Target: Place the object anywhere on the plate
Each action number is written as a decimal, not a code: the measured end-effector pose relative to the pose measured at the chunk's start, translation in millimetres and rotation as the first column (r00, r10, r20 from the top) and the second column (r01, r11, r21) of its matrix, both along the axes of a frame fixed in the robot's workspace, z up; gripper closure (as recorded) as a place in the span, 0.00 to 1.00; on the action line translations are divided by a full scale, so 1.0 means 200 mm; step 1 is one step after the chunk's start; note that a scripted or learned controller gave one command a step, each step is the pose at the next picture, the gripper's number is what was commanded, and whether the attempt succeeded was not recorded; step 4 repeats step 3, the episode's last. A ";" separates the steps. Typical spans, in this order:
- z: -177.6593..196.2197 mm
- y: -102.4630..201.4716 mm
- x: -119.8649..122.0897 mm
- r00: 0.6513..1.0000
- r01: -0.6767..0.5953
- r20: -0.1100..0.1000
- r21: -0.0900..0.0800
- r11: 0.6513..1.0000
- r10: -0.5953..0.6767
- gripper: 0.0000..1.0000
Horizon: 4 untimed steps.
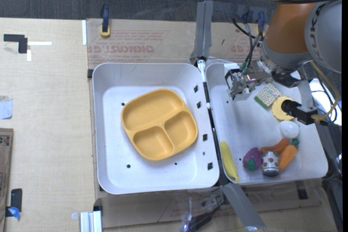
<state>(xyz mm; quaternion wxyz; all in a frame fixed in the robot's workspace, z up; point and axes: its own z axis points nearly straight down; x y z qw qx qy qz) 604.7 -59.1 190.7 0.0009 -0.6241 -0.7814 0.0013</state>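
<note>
Down at the near edge of the right bin (310, 168) lay a small heap of toy food: a yellow banana (229, 161) along the left wall, purple grapes (251, 158), a little can (270, 164) and orange carrots (285, 153). A bit farther back sat a white egg (289, 130), then a round yellow thing (282, 108) and a dotted square piece (267, 96).

Over in the left bin (109, 133) the yellow plate (159, 124) with three parts had nothing on it.

Farther back, the gripper (237, 84) hung over the far left part of the right bin. I could not tell how its tips stood, and I saw nothing held in it. It was well apart from the heap of food and near the dotted piece.

So the job looked to be at its start, with picking up not yet done. Next, I think the arm had to go down on one toy, close on it, lift it, and carry it left over the wall between the bins to the plate.
</note>
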 end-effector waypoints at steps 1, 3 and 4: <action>0.00 0.32 -0.26 0.998 -0.055 0.000 0.000 0.998 0.055 1.00; 0.08 0.63 -0.35 0.997 -0.076 0.001 0.000 0.997 0.076 0.00; 0.08 0.63 -0.35 0.997 -0.076 0.001 0.000 0.997 0.076 0.00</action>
